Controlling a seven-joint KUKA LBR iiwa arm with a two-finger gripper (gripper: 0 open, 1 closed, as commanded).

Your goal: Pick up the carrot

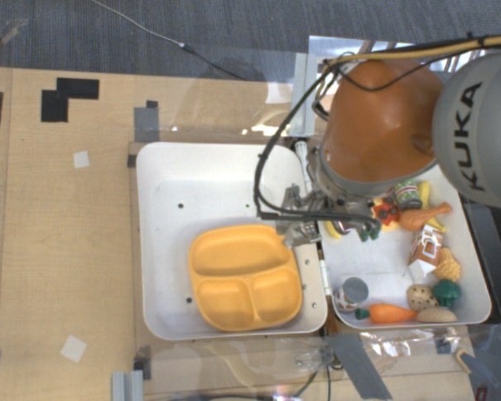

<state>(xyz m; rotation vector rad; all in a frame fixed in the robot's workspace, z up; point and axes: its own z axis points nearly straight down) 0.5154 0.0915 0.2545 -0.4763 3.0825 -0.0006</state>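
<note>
The carrot [390, 313], orange with a green tip, lies flat near the front wall of the right bin [484, 303]. My gripper [330, 221] hangs under the orange-banded wrist, above the divide between the two bins at the right bin's back left. It is well behind the carrot, with a bare stretch of bin floor between them. The wrist body hides most of the gripper from above. Nothing shows as held.
A yellow compartment tray [245, 275] lies in the left bin [163, 224]. Around the carrot are a grey cup [351, 291], a speckled egg [419, 296], a potato [437, 314] and broccoli [447, 291]. Further back sit corn [447, 267], a carton [426, 245] and a drumstick [424, 216].
</note>
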